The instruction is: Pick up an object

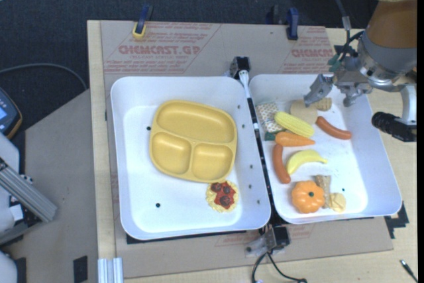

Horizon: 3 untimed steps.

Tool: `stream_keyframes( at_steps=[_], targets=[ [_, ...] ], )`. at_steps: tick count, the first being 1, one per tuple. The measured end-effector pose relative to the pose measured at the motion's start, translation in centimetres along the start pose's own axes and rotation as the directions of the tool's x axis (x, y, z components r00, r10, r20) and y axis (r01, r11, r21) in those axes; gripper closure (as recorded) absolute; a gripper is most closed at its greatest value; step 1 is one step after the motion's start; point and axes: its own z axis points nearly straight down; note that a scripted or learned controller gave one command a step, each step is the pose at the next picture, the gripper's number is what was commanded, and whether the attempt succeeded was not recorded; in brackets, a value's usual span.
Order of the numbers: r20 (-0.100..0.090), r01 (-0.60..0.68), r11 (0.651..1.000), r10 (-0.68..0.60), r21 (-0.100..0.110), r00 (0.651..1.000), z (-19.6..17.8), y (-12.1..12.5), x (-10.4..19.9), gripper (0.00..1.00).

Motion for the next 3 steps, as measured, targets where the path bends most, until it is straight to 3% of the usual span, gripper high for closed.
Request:
stream_keyframes(
  at_steps=[1,3],
  targets=[
    [0.002,0.002,1.0,-0.002,-0.014,1.0,-0.9,0.2,0.0,0.0],
    [0.001,0.001,1.0,-0.001,-0.009,1.0,9.3,0.3,-0.7,0.0]
  ],
)
